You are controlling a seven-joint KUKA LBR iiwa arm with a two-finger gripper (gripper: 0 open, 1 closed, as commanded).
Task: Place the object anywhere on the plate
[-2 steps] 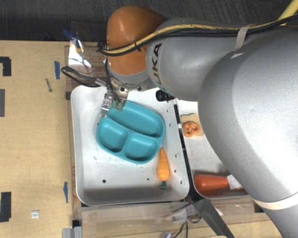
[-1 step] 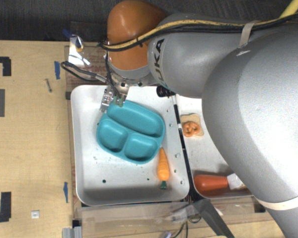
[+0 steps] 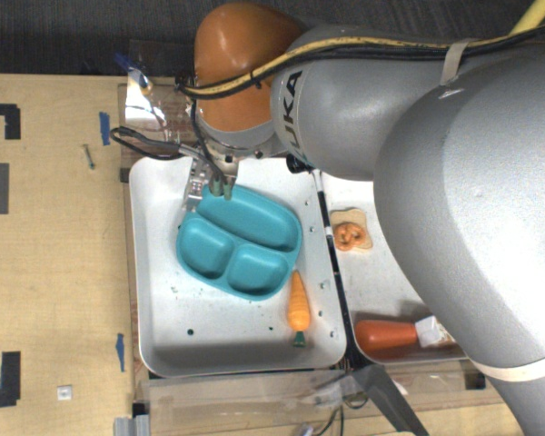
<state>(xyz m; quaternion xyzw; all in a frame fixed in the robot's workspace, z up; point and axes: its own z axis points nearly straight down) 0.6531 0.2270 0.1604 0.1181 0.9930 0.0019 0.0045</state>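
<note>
Arm: the grey KUKA arm (image 3: 418, 143) reaches in from the right and covers most of the right bin; its orange band (image 3: 241, 57) sits over the far edge of the left bin.
Gripper: the gripper (image 3: 216, 187) hangs just below the orange band, over the far rim of the plate; its tips are small and dark against the plate, and whether they are open or closed cannot be told, nor whether anything is between them.
Plate: a teal divided plate (image 3: 241, 242) lies tilted in the middle of the left bin (image 3: 159, 271), with three compartments showing.
Carrot: a toy carrot (image 3: 298, 309) lies in the left bin just beside the plate's near right corner, green stem toward the near edge, close to the wall shared with the right bin.
Right bin: the right bin (image 3: 368, 289) is largely hidden by the arm; a pretzel-like orange piece on a tan patch (image 3: 350, 234) lies near its left wall, and a red-orange bottle with a white cap (image 3: 395, 334) lies along its near edge, the cap end partly cut off by the arm.
Open room: bare white floor shows in the left bin along its left wall and near edge.
Counter: the tan counter (image 3: 45, 243) lies left of the bins, with black corner marks and blue tape bits.
</note>
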